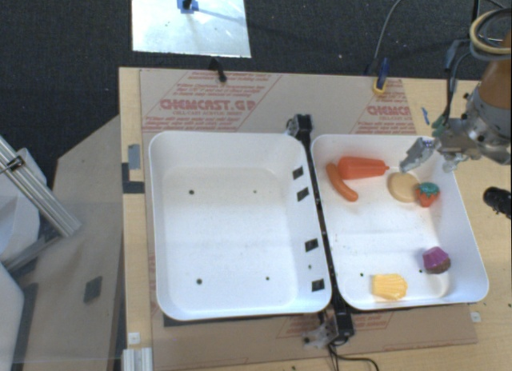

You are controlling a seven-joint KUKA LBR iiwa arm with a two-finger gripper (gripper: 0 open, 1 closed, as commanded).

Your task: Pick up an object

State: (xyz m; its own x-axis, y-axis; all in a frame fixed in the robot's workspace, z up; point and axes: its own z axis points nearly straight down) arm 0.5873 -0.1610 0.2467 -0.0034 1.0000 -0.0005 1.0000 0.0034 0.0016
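Yellow toy [389, 285] lies nearest; CHEMCAST sheet [210, 104] beyond; gripper [432, 156] spread wide, holding nothing.

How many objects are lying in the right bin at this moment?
6, all in the right bin: orange carrot and orange sausage at the back, beige piece and small orange-teal item under the gripper, purple item and yellow item in front.

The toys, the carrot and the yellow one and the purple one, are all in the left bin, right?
Not quite. The camera view shows the carrot, the yellow toy and the purple toy all in the right bin, not the left bin.
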